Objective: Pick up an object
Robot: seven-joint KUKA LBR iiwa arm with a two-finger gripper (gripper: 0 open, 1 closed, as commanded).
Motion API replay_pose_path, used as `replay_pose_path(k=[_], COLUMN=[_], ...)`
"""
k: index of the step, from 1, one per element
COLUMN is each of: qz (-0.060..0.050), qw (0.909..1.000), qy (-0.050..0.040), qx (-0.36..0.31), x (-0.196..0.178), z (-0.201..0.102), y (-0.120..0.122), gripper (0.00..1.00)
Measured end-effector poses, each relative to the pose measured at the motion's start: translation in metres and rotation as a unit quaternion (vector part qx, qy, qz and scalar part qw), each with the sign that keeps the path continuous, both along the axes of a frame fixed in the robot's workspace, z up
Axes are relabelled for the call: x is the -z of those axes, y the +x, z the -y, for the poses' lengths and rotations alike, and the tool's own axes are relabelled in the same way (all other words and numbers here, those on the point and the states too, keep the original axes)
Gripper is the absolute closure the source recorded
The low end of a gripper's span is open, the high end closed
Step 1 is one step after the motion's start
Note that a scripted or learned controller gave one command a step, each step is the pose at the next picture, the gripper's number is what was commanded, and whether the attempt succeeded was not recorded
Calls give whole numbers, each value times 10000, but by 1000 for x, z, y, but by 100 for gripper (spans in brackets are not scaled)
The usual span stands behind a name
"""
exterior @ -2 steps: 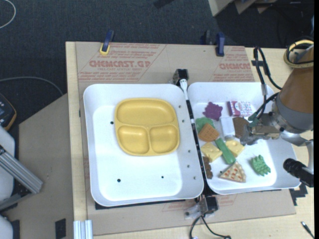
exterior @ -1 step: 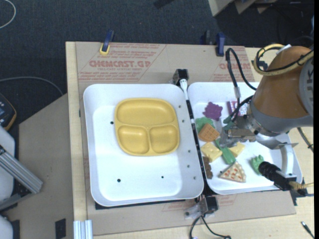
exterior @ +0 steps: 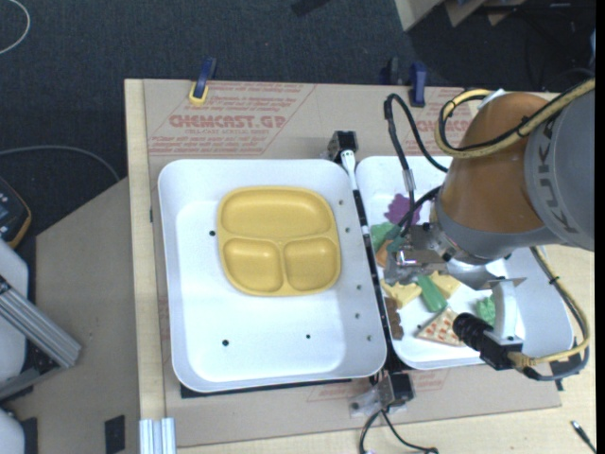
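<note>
One yellow three-compartment plastic tray (exterior: 279, 239) lies in the left white bin (exterior: 189, 348). The gripper (exterior: 408, 258) reaches among several small toys (exterior: 433, 291) in the right white bin (exterior: 558, 324).

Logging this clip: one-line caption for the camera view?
Arm over right bin of small toys; yellow tray lies in left bin.

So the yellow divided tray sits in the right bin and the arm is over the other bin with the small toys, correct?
Not quite. The camera view shows the yellow divided tray in the left bin. The rest holds: the arm is over the other bin, where the small toys lie.
</note>
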State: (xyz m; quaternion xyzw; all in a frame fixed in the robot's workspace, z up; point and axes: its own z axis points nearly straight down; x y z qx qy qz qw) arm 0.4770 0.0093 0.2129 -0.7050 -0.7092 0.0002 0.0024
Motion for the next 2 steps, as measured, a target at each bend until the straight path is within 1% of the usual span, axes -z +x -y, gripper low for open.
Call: replay_pose_path(k=[1, 2], qz=[29, 4], qw=[10000, 10000], qy=[-10, -18], qx=[0, 39], x=[-13, -2], z=[-56, -42], y=[2, 8], gripper=[100, 100])
